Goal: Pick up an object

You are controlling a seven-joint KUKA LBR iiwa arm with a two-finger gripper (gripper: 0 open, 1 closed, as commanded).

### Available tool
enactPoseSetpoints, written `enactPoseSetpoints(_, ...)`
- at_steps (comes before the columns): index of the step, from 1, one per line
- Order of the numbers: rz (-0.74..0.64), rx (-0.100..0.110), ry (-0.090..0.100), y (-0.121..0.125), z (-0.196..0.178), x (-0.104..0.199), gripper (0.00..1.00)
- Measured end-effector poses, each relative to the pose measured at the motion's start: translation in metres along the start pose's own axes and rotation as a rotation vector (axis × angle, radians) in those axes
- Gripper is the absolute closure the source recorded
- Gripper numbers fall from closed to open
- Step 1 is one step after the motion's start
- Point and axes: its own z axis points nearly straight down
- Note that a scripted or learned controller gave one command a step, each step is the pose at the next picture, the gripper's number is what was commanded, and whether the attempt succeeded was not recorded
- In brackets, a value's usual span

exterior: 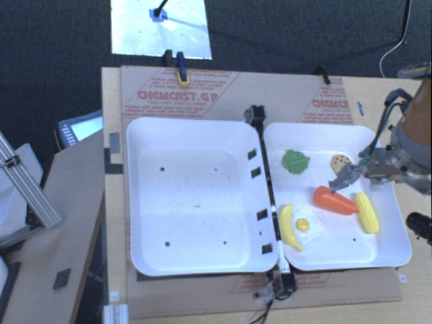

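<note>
The right bin [378, 252] holds a green leafy toy [295, 160], a round tan cookie [339, 160], an orange carrot [334, 201], a yellow corn cob [367, 212], a yellow banana [289, 227] and a fried egg [307, 225]. My gripper [344, 177] hangs low over the bin's right half, fingertips just above the carrot's left end and below the cookie. Nothing is visibly between the fingers.
The left bin [196, 201] lies beside the right one, with a black clip strip [260, 174] along the shared rim. A cardboard sheet [223, 93] underlies both. A metal plate [160, 19] lies at the back.
</note>
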Motion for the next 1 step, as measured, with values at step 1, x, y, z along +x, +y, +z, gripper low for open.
enactPoseSetpoints(1, 0.002, 0.005, -0.001, 0.0576, 0.1006, -0.0293, 0.0)
